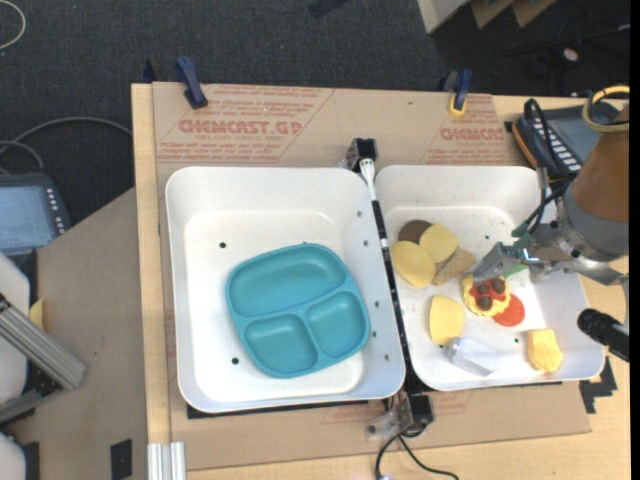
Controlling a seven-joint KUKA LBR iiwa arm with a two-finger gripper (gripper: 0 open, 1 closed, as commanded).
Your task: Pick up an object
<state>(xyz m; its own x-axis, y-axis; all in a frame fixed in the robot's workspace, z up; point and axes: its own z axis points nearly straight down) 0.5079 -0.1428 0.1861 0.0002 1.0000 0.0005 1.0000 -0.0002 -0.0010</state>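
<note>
Jaws: whether the gripper (497, 263) is spread or closed cannot be told; nothing shows between its tips.
Gripper position: centre right of the frame, low over the right bin (440, 180), tips beside a yellow piece with dark red berries (487, 294).
Other objects: yellow rounds (413, 264), brown piece (414, 231), orange-red piece (510, 312), yellow block (544, 349), grey piece (470, 356).
Left bin (200, 198): holds a teal divided plate (297, 309), lower centre.
</note>
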